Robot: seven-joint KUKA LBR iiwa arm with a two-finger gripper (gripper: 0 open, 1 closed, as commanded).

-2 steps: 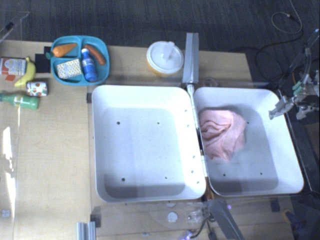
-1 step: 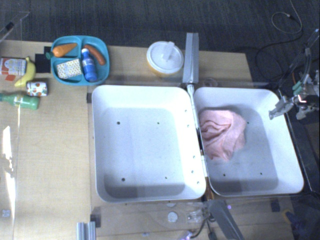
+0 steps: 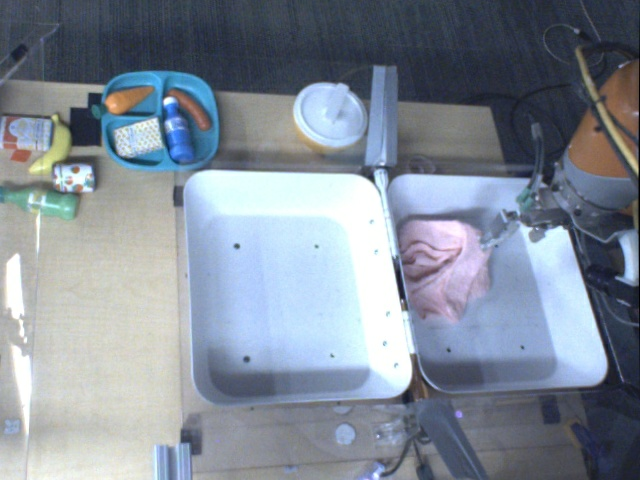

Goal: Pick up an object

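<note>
A crumpled pink cloth [image 3: 443,266] lies in the right bin [image 3: 530,368], against its left wall and toward the back. My gripper [image 3: 497,234] reaches in from the right and sits low at the cloth's upper right edge, touching or nearly touching it. The orange band of the arm [image 3: 600,138] is at the far right, above the bin's back right corner. The left bin [image 3: 290,368] holds nothing I can see.
A blue divided tray [image 3: 205,98] of toy food stands at the back left. A white lidded cup [image 3: 330,115] sits behind the bins. A toy banana [image 3: 55,146], a small can [image 3: 73,177] and a green bottle [image 3: 40,202] lie on the bench's left.
</note>
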